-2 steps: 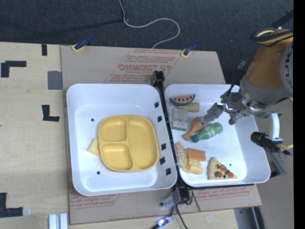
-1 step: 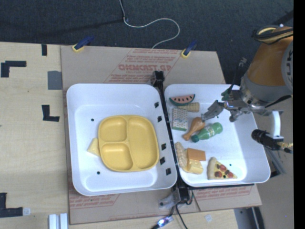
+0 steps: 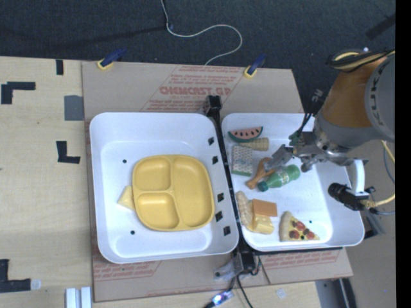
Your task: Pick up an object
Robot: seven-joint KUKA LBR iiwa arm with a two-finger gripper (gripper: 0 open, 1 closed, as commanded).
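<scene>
The gripper (image 3: 282, 161) is closing its fingers on a small green bottle (image 3: 280, 178), which is lying tilted in the right bin (image 3: 334, 233), beside a brown carrot-shaped toy (image 3: 258, 174).

Robotics lab bench. Evidence: two white bins (image 3: 103, 172) clamped on a cardboard sheet (image 3: 186, 88), black tape markers (image 3: 64, 151) on the wooden benchtop, a loose white cable (image 3: 205, 34) over dark carpet, plastic toy food (image 3: 246, 133) as test objects.
</scene>
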